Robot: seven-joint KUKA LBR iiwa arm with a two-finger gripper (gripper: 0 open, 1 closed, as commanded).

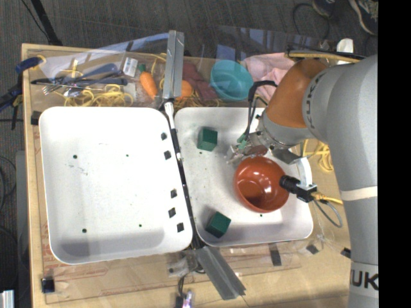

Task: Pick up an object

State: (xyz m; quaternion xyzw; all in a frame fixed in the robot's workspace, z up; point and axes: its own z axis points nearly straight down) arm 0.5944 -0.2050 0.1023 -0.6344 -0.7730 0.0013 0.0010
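In the right bin (192, 133) a red-brown bowl (260, 183) sits right of centre. A dark green cube (207, 138) lies near the bin's upper left, and a second green cube (218, 224) rests by the front edge. My gripper (244, 147) hangs low in the bin just above the bowl's upper-left rim, to the right of the upper cube. The wrist covers most of the fingers, and nothing can be seen held between them.
The left bin (103, 185) lies beside the right one, with a black divider strip (174, 172) between them. Behind the bins sit a teal bowl (230, 79), an orange carrot (149, 84), yellow bands and cutlery (90, 85), and pink cloth (266, 66).
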